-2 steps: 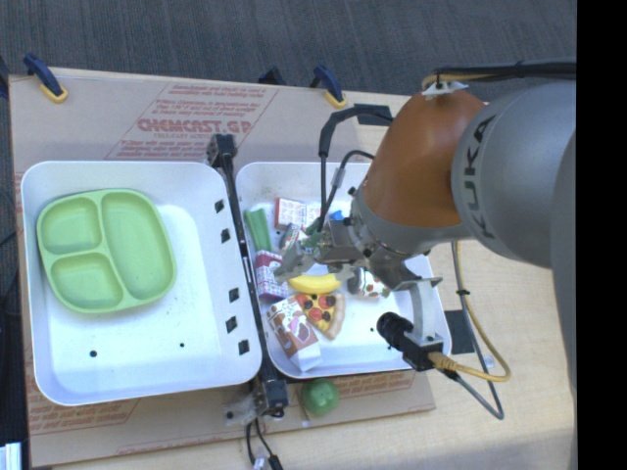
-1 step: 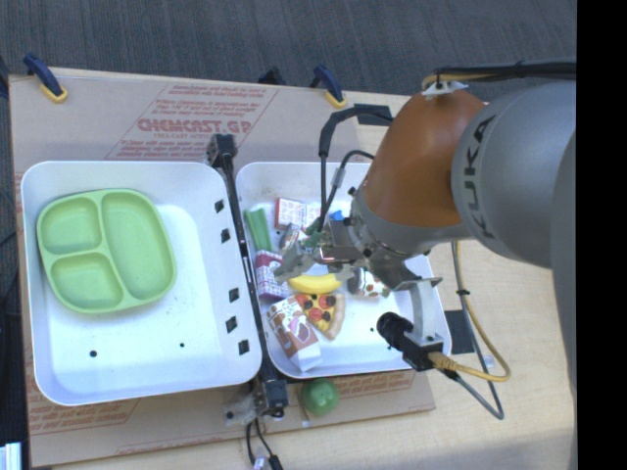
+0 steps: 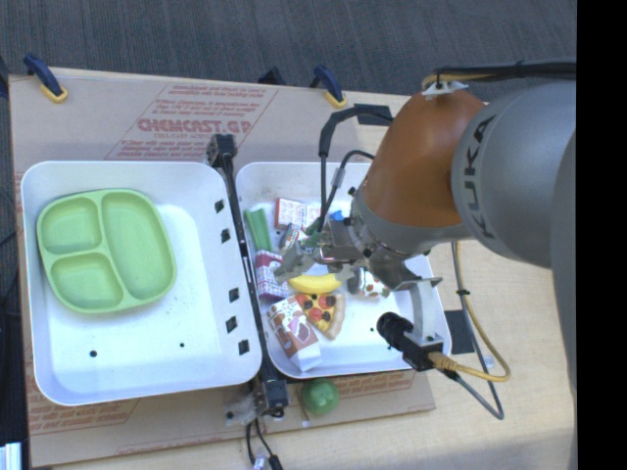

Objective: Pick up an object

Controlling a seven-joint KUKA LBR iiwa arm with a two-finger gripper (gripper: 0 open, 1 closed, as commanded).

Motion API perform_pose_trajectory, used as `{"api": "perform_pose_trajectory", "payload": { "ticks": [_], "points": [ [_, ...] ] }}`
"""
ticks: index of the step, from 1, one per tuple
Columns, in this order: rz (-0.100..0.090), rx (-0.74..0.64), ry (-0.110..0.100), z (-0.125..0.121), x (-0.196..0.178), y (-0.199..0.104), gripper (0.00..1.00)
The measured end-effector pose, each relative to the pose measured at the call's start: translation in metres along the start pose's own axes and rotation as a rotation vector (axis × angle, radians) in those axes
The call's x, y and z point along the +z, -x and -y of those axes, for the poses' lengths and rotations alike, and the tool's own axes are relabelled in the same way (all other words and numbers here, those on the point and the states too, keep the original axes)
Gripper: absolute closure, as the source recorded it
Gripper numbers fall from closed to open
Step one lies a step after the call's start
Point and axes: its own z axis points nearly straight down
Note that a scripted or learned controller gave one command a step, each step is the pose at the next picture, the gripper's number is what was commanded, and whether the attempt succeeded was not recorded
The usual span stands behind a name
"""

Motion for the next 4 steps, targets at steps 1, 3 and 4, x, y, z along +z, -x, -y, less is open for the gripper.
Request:
{"api": "perform_pose_trajectory", "payload": {
  "ticks": [1,3,4],
  "points": [
    [0.000,0.000,0.000,0.000,0.000,0.000,0.00],
    [0.000,0.000,0.000,0.000,0.000,0.000,0.00],
    [0.000,0.000,-0.002,0.003,0.063,-0.054,0.00]
  ]
}}
